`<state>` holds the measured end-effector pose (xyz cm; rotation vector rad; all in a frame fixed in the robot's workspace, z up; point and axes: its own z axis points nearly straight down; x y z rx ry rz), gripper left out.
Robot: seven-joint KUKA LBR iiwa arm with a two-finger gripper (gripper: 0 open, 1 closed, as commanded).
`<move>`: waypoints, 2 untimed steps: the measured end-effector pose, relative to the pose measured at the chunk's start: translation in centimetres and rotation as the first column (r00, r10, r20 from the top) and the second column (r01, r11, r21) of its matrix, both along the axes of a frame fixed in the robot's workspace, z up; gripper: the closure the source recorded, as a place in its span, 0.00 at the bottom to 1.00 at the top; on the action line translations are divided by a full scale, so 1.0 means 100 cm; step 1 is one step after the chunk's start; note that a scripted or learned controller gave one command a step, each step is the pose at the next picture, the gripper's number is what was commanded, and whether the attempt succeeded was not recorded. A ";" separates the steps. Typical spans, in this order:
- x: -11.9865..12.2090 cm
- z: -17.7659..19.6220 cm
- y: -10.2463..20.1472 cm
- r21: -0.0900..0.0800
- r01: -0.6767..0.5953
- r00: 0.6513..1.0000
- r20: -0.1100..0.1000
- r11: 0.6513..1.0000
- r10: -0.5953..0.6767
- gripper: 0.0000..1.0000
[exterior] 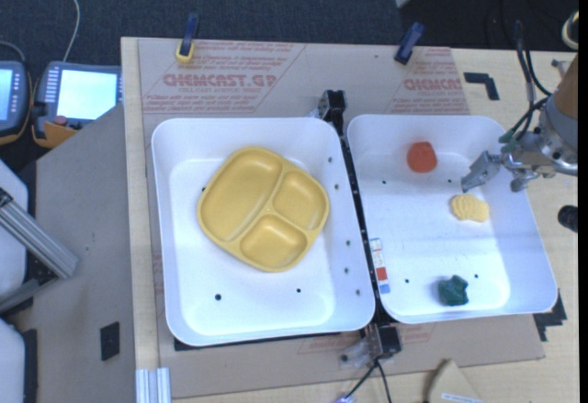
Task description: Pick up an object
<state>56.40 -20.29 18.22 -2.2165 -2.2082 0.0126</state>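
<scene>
Right, two white bins side by side on a cardboard-covered bench (276, 80). Left bin (175, 208): holds one yellow divided tray (264, 208), three compartments, sitting turned at an angle near the bin's middle. Right bin (524, 286): holds three small things, well apart from one another. Red-orange round object (422, 157) toward the far side, upper middle of the bin floor. Pale yellow lumpy object (469, 208) toward the bin's right half, about mid-depth. Dark green object (453, 291) near the front edge, just inside the lower rim. Small red and blue label (381, 271) on the right bin's left wall.

Arm coming in from the right edge, wrist over the right bin's right rim. Gripper (496, 170) grey, metallic, pointing left and down over the bin floor, between the red-orange round object and the pale yellow lumpy object, closer to the yellow one, just above and right of it. One finger (478, 173) visible angled toward lower left; another part to its right. Nothing seen between the fingers. Open or closed: cannot tell at this angle and sharpness. Cannot tell either whether touching the bin floor.

Blue clamps (409, 43) at the bench's far edge, one with a yellow tip. Tablet screen (87, 94) off to the left.
</scene>
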 end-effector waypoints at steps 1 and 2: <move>0.003 0.009 0.001 -0.004 -0.004 1.000 0.015 1.000 0.004 0.00; 0.005 -0.034 -0.001 -0.002 -0.004 1.000 0.011 1.000 0.004 0.00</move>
